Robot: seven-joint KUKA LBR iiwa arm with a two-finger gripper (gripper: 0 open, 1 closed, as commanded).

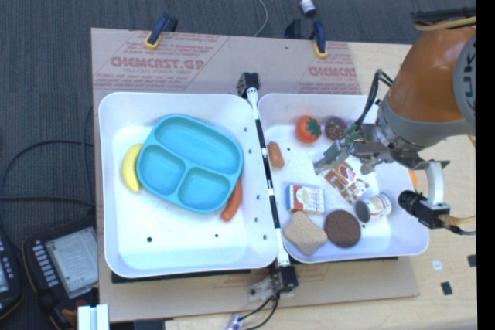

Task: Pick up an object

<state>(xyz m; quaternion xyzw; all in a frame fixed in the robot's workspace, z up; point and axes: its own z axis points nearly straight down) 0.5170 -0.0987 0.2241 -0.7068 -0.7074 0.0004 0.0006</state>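
Note:
My gripper (346, 157) hangs over the middle of the right bin (402, 247), reaching in from the right under the orange wrist band. It looks open, with nothing between its fingers. Just below it lies a flat brown and white snack packet (346, 182). A red tomato (308, 129) and a dark round piece (335, 127) sit just behind and left of the gripper. A small milk carton (307, 199), a slice of bread (304, 233), a brown cookie (342, 228) and a small cup (377, 205) lie nearer the front. A sausage (274, 156) rests by the left wall.
The left bin (116, 243) holds a blue divided plate (188, 163), a banana (130, 166) at the plate's left edge and an orange sausage-like piece (231, 203) at its right. A raised divider (263, 158) separates the bins. The arm covers the right bin's far right corner.

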